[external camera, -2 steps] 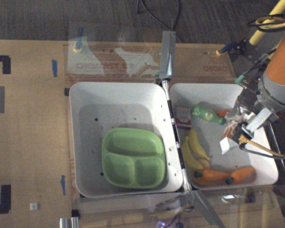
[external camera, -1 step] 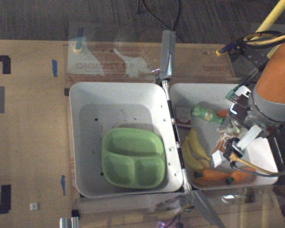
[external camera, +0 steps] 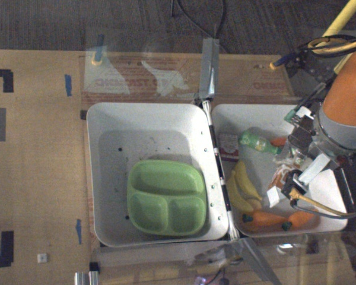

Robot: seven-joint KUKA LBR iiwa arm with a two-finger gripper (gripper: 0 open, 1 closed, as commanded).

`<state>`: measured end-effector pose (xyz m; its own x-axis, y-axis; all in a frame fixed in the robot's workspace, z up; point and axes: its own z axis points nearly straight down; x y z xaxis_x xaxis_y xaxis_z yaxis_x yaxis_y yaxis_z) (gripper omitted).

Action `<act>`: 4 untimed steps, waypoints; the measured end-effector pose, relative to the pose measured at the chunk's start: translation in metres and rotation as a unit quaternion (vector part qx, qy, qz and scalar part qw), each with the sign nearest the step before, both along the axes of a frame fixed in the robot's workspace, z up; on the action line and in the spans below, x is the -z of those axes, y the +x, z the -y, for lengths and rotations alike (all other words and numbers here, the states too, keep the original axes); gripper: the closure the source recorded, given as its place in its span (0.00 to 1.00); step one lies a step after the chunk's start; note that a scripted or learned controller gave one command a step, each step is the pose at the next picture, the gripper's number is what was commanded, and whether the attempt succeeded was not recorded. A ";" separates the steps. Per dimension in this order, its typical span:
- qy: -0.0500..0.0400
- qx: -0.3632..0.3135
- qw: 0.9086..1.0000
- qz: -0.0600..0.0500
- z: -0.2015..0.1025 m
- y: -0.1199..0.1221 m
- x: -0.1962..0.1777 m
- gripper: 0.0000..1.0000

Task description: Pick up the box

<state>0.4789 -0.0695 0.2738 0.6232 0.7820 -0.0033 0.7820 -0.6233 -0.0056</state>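
Note:
A small white and red box [external camera: 228,145] lies in the right bin [external camera: 256,113], against its left wall. My gripper [external camera: 289,158] hangs low over the middle right of that bin, well to the right of the box. It is just above a crumpled red and white packet [external camera: 280,176]. Nothing can be seen held in the gripper, and the wrist hides what lies directly beneath it.
Also in the right bin are a green bottle [external camera: 256,141], two bananas [external camera: 244,186] and two carrots [external camera: 277,219] along the front wall. The left bin [external camera: 107,159] holds a green divided plate [external camera: 166,197]. A metal rail [external camera: 209,70] runs between the bins.

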 end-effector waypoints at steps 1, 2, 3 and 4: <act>-0.001 0.111 0.994 0.002 0.033 0.037 -0.024 1.00; 0.000 0.161 0.987 0.000 0.040 0.017 0.019 1.00; -0.001 0.210 0.978 0.002 0.088 0.096 0.011 1.00; -0.001 0.214 0.977 0.000 0.051 0.007 0.038 1.00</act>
<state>0.4856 -0.1203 0.2362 0.8930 0.4501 -0.0034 0.4501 -0.8930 -0.0042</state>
